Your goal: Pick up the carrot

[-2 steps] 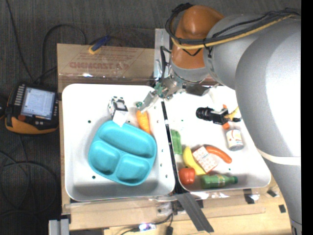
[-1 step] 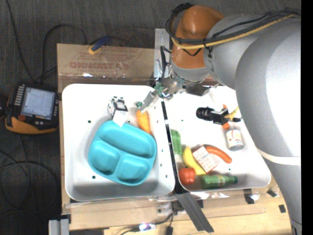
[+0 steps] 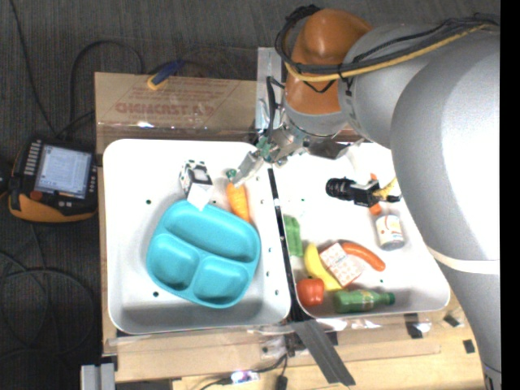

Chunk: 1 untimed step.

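Observation:
The orange carrot (image 3: 238, 201) lies in the left bin (image 3: 130, 185) near its right wall. Its green top (image 3: 231, 174) points to the back, and its lower end rests against the blue divided plate (image 3: 203, 252). My gripper (image 3: 253, 162) hangs over the wall between the two bins, just behind and to the right of the carrot's green top. It is close to the carrot, and nothing of the carrot shows between its fingers.
A small black-and-white object (image 3: 193, 176) sits left of the carrot. The right bin (image 3: 431, 283) holds a little bottle (image 3: 391, 230), a red-orange pepper (image 3: 366, 255), a banana (image 3: 315, 263), a red tomato (image 3: 309, 291), a green bottle (image 3: 362, 301) and a green piece (image 3: 292, 236).

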Motion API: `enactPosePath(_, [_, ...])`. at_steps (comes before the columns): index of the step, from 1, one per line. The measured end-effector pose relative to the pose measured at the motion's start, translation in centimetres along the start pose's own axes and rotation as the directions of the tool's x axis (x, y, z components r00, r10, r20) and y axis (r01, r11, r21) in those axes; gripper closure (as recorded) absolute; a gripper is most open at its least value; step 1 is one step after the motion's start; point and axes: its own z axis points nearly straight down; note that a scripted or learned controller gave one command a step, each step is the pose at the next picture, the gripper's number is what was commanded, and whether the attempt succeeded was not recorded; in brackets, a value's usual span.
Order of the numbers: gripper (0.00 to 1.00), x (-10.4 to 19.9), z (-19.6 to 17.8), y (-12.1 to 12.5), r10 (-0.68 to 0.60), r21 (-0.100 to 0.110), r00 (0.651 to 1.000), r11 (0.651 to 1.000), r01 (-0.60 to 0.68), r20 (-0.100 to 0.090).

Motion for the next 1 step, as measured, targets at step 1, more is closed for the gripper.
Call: enactPosePath(1, [0.00,0.00,0.00,0.00,0.000,0.000,1.000,1.000,0.000,0.000])
